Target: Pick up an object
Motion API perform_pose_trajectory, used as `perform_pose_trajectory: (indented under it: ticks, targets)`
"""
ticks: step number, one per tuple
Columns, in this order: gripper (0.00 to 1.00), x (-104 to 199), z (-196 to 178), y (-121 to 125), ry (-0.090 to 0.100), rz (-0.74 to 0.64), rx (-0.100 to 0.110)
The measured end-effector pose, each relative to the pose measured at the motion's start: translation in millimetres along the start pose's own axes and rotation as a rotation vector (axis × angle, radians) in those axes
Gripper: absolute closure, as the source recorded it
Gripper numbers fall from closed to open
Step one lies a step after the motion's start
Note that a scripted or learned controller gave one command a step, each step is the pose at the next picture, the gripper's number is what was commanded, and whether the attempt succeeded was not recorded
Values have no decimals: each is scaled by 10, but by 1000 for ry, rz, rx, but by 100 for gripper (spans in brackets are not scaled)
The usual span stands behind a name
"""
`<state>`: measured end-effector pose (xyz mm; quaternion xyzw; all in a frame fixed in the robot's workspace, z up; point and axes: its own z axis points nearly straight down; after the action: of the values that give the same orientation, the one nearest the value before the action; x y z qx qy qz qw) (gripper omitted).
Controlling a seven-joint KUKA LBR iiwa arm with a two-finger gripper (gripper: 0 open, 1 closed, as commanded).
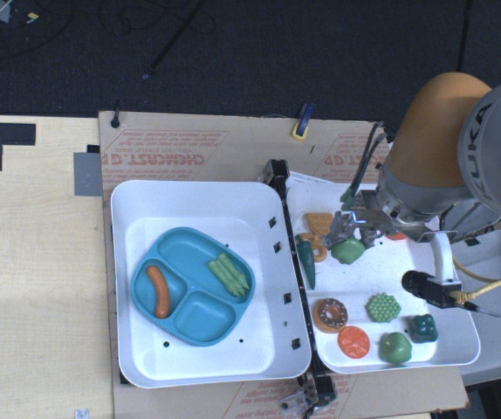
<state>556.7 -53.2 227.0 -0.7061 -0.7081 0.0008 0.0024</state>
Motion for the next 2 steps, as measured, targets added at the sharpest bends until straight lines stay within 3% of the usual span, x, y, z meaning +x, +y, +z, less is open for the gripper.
perform_pose_trajectory:
  ticks: [1, 2]
  targets:
    - [100, 504, 109, -69, -1, 0, 0]
    - [100, 1062, -20, -204, -1, -1, -1]
